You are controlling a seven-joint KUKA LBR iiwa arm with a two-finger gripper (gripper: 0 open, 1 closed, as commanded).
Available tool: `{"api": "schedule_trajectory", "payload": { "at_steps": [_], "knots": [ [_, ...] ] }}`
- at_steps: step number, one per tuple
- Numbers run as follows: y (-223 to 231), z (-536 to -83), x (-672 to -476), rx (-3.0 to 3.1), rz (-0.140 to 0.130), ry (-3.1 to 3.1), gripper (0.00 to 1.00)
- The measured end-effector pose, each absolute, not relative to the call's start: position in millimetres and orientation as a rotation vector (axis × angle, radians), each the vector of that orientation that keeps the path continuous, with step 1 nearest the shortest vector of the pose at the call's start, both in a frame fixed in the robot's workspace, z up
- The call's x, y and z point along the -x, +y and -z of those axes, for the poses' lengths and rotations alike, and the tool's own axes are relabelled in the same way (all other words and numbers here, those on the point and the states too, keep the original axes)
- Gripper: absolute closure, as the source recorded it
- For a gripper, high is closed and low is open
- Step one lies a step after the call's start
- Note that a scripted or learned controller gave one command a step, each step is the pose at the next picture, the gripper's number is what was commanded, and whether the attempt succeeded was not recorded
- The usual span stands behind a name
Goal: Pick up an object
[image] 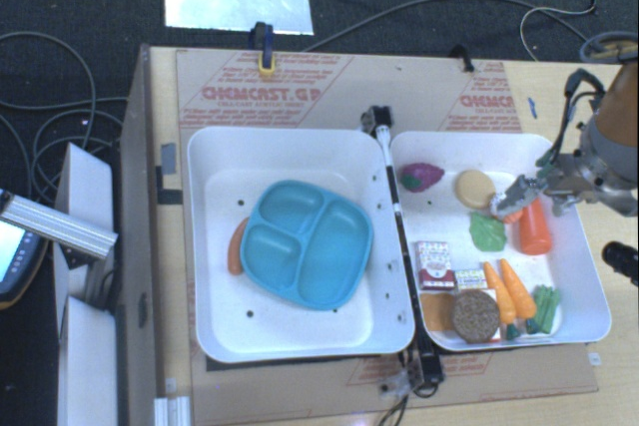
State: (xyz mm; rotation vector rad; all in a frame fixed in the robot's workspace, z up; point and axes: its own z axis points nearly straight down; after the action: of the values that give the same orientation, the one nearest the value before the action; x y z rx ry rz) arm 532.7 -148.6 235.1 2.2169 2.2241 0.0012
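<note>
Overhead view of two white bins side by side on a bench. The left bin (215,214), at centre frame, holds a blue divided plate (305,242) with an orange sausage-shaped piece (236,246) touching its left edge. The right bin (584,299), at right of frame, holds a purple piece (422,176), a tan bun (475,188), a green piece (487,232), an orange-red cylinder (534,226), a small printed box (435,265), a brown patty (476,314) and carrots (509,289). The gripper (507,200) hangs over the right bin between the bun and the orange-red cylinder, just above the green piece; whether its fingers are spread or closed cannot be told.
</note>
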Motion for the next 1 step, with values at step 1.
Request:
{"api": "schedule_trajectory", "payload": {
  "at_steps": [1],
  "knots": [
    [-145.1,-118.7,-564.0,-2.219,0.002,2.226,0.00]
  ]
}}
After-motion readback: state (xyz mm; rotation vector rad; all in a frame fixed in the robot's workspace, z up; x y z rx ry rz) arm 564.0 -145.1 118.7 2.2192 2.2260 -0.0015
